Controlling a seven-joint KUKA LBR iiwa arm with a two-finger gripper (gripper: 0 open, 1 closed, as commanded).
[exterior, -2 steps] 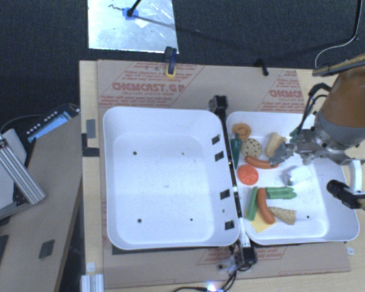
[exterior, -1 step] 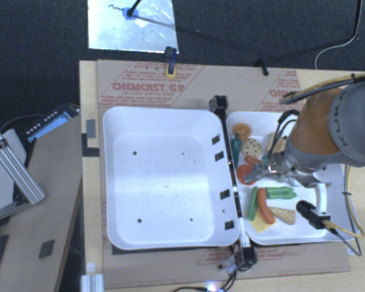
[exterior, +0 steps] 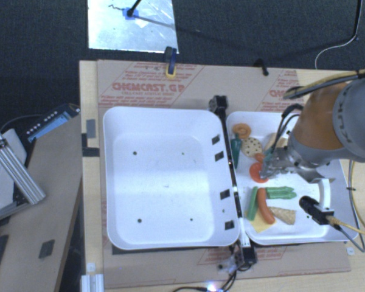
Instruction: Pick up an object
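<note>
Your hand (exterior: 267,168) sits low inside the right bin (exterior: 292,239), near that bin's centre. The grey arm (exterior: 334,123) reaches in from the 3 o'clock side and covers much of the bin's right half. From this slant above you cannot tell how far the hand is open, and nothing can be made out in its grip.

The closest thing to it is a red round piece (exterior: 257,173), which touches or lies just under the hand's tip on the 9 o'clock side. You cannot tell which.

Other toy foods lie in the same bin:
- At 11 o'clock from the hand there is a speckled tan disc (exterior: 253,146).
- A small carrot (exterior: 236,146) lies just beside the disc, against the bin's left wall.
- An orange round piece (exterior: 241,129) lies just above them, near the top left corner.
- At 5 o'clock from the hand a green pod (exterior: 280,192) lies crosswise.
- Below the pod a red sausage (exterior: 264,205) runs lengthwise, with a thin green bean (exterior: 253,203) alongside it at 9 o'clock.
- A tan wedge (exterior: 283,215) lies at 3 o'clock of the sausage's lower end.
- A yellow slice (exterior: 261,225) lies under the sausage's lower end, near the bottom left corner.

The left bin (exterior: 164,175) stands side by side with the right one on the bench (exterior: 328,266), and their walls meet along the middle.
</note>
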